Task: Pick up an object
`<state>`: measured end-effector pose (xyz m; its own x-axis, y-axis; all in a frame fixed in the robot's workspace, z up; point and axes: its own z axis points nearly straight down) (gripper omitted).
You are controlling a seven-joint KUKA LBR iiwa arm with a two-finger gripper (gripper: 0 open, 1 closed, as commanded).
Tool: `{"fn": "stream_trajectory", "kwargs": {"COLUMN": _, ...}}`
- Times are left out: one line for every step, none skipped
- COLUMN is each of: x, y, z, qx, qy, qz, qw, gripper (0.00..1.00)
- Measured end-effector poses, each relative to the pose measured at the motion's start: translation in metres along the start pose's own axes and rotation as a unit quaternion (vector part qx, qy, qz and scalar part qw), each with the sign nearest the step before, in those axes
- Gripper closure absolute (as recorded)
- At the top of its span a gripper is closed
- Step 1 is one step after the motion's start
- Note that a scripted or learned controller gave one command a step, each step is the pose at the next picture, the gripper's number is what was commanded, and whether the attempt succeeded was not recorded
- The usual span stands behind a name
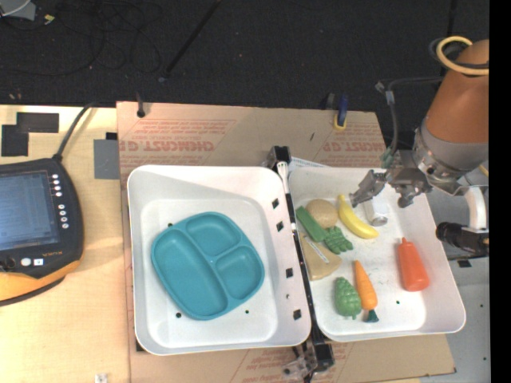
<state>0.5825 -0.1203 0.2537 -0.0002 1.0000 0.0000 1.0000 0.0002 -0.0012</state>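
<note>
White plastic, two shallow bins side by side on my bench. Left bin [160,190]: one teal moulded tray with three compartments [207,263], lying flat near the middle, open floor all round it up to the walls.

Right bin [447,309], items as I see them from the overhead camera:
- yellow plastic banana [355,218], upper middle, just beside the tan piece;
- tan rounded potato-like piece [322,211], by the dividing edge;
- green pod-shaped vegetable [319,230], lying slantwise below the tan piece, close to the shared rim;
- pale beige flat piece [319,263], under the pod's lower end;
- green bumpy vegetable [346,297], near the front wall;
- orange toy carrot [365,286], touching the bumpy green one on its right;
- red-orange toy bottle [413,265], alone on the right side, bare floor between it and the carrot and toward the front right corner.

Two-finger gripper [382,190] on my grey arm with the orange band [461,94]: it hangs over the bin's back right part, just right of the banana. Its fingers look spread apart, nothing between them. Bare floor lies beneath it.
</note>
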Motion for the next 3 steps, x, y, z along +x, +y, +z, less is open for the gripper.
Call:
{"fn": "stream_trajectory", "kwargs": {"x": -0.046, "y": 0.059, "z": 0.138, "qx": 0.000, "qy": -0.001, "qz": 0.000, "qw": 1.0000, "gripper": 0.00}}
{"fn": "stream_trajectory", "kwargs": {"x": -0.029, "y": 0.048, "z": 0.145, "qx": -0.010, "qy": -0.003, "qz": -0.001, "qw": 0.9999, "gripper": 0.00}}
{"fn": "stream_trajectory", "kwargs": {"x": -0.028, "y": 0.012, "z": 0.158, "qx": -0.009, "qy": -0.002, "qz": -0.001, "qw": 1.0000, "gripper": 0.00}}
